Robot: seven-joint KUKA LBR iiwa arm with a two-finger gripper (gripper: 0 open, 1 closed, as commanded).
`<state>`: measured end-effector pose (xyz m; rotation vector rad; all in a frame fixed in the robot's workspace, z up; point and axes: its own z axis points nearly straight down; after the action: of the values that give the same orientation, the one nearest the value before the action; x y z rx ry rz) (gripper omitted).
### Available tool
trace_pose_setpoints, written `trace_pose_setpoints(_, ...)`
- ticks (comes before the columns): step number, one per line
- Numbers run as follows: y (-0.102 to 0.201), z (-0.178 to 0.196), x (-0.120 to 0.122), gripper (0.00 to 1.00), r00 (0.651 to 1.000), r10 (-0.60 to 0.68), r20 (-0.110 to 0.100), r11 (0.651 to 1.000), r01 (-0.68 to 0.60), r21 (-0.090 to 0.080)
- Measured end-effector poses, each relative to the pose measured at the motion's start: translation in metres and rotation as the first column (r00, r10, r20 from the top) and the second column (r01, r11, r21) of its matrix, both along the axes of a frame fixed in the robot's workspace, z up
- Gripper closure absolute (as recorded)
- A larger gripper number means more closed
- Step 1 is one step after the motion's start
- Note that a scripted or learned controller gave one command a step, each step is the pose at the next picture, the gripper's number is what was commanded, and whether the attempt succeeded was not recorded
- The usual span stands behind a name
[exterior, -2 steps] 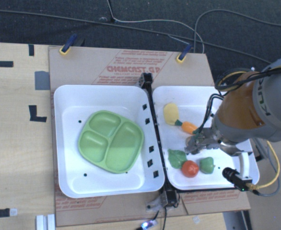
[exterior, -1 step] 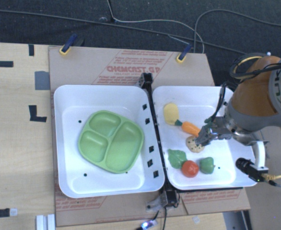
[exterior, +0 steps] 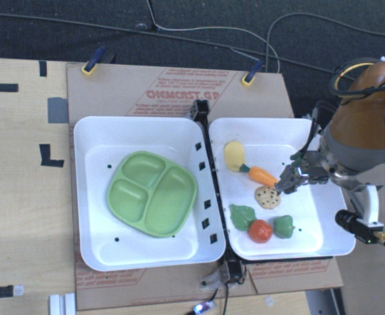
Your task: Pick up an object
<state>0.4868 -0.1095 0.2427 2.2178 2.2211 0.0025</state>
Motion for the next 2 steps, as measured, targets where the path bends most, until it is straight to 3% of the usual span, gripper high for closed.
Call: trace_pose_setpoints(2,0.096,-0.023,0.058,1.00,1.000,0.006,-0.004,1.000,-0.006,0.002)
